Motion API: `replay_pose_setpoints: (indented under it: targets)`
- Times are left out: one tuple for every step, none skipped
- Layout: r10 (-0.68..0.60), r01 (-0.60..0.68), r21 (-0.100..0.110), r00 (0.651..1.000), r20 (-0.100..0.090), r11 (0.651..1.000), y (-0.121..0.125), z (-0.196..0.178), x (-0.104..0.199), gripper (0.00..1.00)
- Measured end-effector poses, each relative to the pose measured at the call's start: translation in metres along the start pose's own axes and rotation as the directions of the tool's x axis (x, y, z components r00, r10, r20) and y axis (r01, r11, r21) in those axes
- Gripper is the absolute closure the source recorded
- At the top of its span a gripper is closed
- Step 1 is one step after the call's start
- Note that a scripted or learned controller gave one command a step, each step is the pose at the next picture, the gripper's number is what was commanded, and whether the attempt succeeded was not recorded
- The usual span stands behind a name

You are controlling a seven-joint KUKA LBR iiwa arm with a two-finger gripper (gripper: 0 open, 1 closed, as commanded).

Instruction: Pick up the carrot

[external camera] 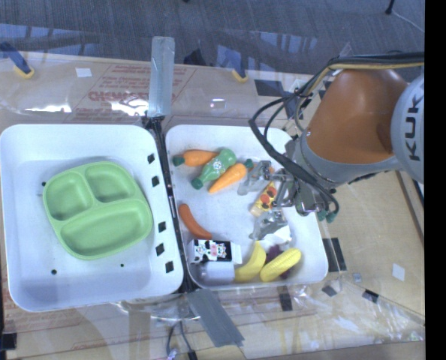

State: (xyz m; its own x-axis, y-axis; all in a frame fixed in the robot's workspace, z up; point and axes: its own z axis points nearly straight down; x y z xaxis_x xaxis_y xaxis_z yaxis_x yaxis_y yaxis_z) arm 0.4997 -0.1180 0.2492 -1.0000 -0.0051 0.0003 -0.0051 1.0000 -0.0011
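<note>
While the grey arm (pixel 358 126) with its orange band reaches in from the right of the camera view, its gripper (pixel 272 201) hangs low inside the right bin (pixel 302 137), over the bin's right half. Whether the fingers are spread or closed cannot be told: the metal parts blur together with a small red and yellow item (pixel 267 194) lying right at them, and nothing can be seen held between them.

A carrot (pixel 228 178) lies in the upper middle of the right bin, slanting from lower left to upper right, its upper end near the gripper but apart from it. Touching its left side is a green bottle-shaped toy (pixel 215 166) with a white flower mark. Another orange carrot-like piece (pixel 195 157) lies just above and left of that, near the bin's back left corner. A longer orange-red piece (pixel 191 220) rests along the left wall.

At the front of the right bin sit a black-and-white carton (pixel 211 251), a banana (pixel 251 263) beside it, and a yellow corn-like toy (pixel 281 263) just to the right of the banana.

The left bin (pixel 28 148) holds a green divided plate (pixel 129 235) with three compartments, set a little left of centre. A strip of grey tape (pixel 161 77) runs up from the seam between the bins.
</note>
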Motion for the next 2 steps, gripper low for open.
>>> replay_pose_setpoints:
  targets:
    - [0.189, -0.189, -0.002, 0.982, -0.007, 0.982, -0.054, 0.087, -0.04, 0.0]
    - [0.268, -0.268, -0.001, 0.963, -0.001, 0.963, -0.079, 0.159, -0.079, 0.0]
